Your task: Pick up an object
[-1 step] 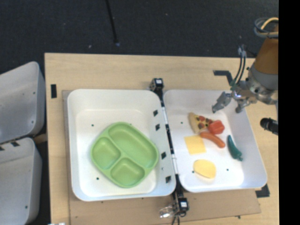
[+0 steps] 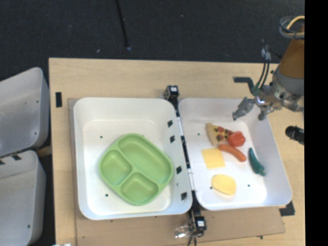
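1. The bench (image 2: pixel 61 81) bore two shallow white bins side by side, the left bin (image 2: pixel 87 137) and the right bin (image 2: pixel 271 152).
2. The gripper (image 2: pixel 252 109) hung over the upper right corner of the right bin, below the arm's orange band (image 2: pixel 293 60) at the view's right edge.
3. Its two fingers stood spread apart, one angled toward the left and one further right, with nothing between them; the claw was open and held no object.
4. A toy pizza slice (image 2: pixel 217 133) lay in the right bin, below and to the left of the claw, near it but not touching it.
5. A red toy piece (image 2: pixel 237 138), its kind hard to tell, lay just beside the pizza slice on its right, almost straight below the claw.
6. A toy sausage (image 2: pixel 233 152), orange-red, lay slantwise just under the red piece.
7. A yellow square slice (image 2: pixel 213 158), like cheese, lay to the left of the sausage, its corner close to it.
8. A pale yellow rounded piece (image 2: pixel 224 184) lay nearer the front edge of the bin, the farthest of the toys from the claw.
9. A dark green slender piece (image 2: pixel 256 161) lay near the right wall of the bin, below the claw.
10. A green divided plate (image 2: pixel 136 168) with three compartments lay in the left bin, well apart from the claw.
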Controlling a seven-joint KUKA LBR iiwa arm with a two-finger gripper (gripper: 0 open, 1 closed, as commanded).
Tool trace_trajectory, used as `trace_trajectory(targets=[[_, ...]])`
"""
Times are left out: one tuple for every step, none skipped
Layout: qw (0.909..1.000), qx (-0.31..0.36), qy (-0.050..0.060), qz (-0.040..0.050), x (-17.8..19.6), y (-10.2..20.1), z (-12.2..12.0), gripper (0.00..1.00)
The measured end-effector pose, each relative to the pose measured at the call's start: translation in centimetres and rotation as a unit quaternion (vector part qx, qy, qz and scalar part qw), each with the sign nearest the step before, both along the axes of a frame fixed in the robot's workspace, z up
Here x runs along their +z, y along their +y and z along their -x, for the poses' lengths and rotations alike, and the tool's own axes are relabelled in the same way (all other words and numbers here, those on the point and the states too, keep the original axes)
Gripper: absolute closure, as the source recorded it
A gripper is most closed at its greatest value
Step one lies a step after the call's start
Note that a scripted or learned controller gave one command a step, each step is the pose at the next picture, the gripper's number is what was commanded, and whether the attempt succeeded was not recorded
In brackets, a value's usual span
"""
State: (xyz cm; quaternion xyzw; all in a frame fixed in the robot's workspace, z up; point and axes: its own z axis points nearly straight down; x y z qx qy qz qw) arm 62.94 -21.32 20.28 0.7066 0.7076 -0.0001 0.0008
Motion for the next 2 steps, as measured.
trace_trajectory(targets=[[1.0,-0.001,0.002,0.0001,-6.1,-0.6,0.4,0.0],[1.0,-0.001,0.0,0.0009,-10.2,-0.8,0.3,0.0]])
